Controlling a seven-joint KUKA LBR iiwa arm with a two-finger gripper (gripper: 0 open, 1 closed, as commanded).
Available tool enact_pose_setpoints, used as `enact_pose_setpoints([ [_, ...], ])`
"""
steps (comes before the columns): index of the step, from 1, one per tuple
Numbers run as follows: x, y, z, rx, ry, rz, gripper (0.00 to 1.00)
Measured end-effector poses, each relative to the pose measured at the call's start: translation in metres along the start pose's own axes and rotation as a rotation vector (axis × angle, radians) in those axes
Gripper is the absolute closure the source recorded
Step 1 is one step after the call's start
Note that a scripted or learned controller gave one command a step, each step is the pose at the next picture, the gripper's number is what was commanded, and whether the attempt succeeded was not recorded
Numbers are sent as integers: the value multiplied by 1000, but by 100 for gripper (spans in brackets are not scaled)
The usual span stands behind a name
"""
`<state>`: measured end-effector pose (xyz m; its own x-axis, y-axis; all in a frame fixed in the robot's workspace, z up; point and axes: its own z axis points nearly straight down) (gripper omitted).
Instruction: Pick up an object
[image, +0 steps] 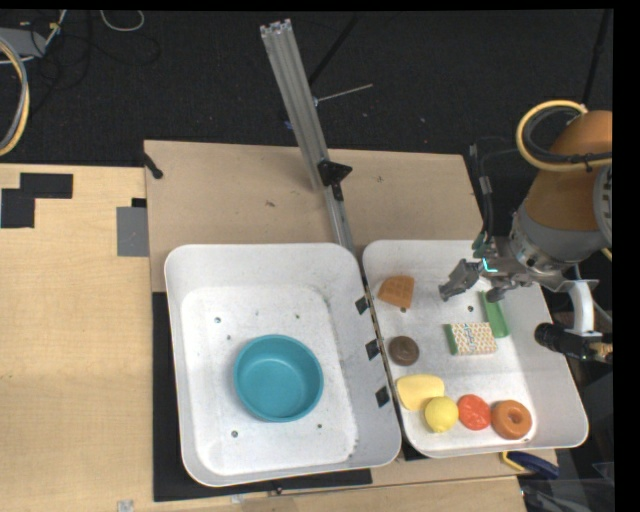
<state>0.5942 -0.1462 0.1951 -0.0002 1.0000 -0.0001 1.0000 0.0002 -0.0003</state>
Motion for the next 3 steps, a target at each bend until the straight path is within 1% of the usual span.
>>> enact_pose_setpoints([
  [1, 0, 0, 0, 0, 0, 0, 0],
  [2, -4, -10, 53, 4, 1, 0, 0],
  [3, -5, -9, 102, -5, -3, 1, 0],
])
